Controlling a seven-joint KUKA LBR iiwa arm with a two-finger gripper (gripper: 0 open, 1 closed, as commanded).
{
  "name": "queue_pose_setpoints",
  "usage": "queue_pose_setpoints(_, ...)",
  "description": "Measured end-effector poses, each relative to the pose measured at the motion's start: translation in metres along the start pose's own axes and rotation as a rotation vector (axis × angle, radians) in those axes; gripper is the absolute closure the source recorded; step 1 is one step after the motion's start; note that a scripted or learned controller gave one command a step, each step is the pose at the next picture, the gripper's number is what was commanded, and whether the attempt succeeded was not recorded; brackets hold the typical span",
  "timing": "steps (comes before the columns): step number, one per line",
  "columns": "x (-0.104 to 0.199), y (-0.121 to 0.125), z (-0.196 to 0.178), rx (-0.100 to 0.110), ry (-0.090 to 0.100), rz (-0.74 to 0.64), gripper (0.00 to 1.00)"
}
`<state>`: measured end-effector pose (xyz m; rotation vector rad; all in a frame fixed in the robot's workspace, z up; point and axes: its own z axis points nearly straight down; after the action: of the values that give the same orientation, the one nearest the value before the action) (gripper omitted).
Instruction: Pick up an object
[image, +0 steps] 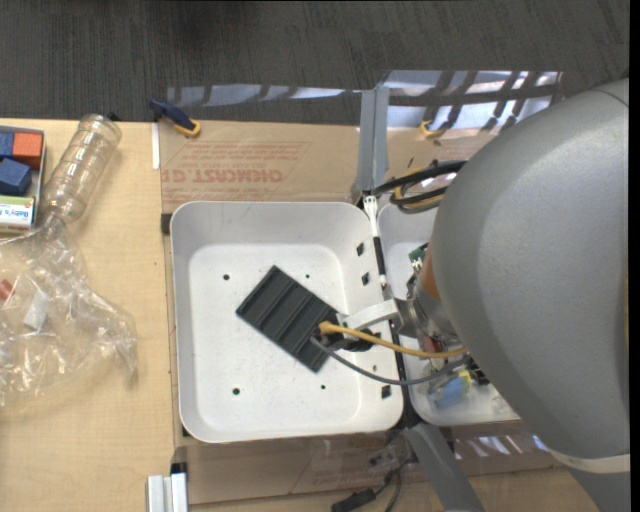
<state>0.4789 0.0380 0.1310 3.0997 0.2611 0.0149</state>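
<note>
A dark grey ribbed slab (283, 313) lies flat and askew in the middle of the left bin (200, 400). Over its right corner lie the ends of a yellow cable (375, 340) and a black cable (350, 362), both running from the arm's wrist. The big grey arm (540, 290) covers most of the right bin (392, 232). My gripper (438, 352) sits low over that bin's left side, largely hidden under the arm. Small coloured items (450, 388) show in the right bin just below the wrist, and a green one (416, 257) farther back.
Left of the bins the wooden bench holds a clear plastic bottle (78, 165), crumpled clear plastic (55, 310) and a box of coloured blocks (20, 170). Brown cardboard (260, 165) lies behind the left bin. A metal bar (372, 140) stands upright between the bins.
</note>
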Motion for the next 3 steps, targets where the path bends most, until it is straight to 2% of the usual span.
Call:
queue_pose_setpoints(1,0.008,-0.052,-0.061,0.03,-0.01,-0.049,0.0)
queue_pose_setpoints(2,0.018,-0.109,-0.071,0.03,-0.01,-0.029,0.0)
queue_pose_setpoints(3,0.006,-0.033,-0.06,0.03,-0.013,-0.034,0.0)
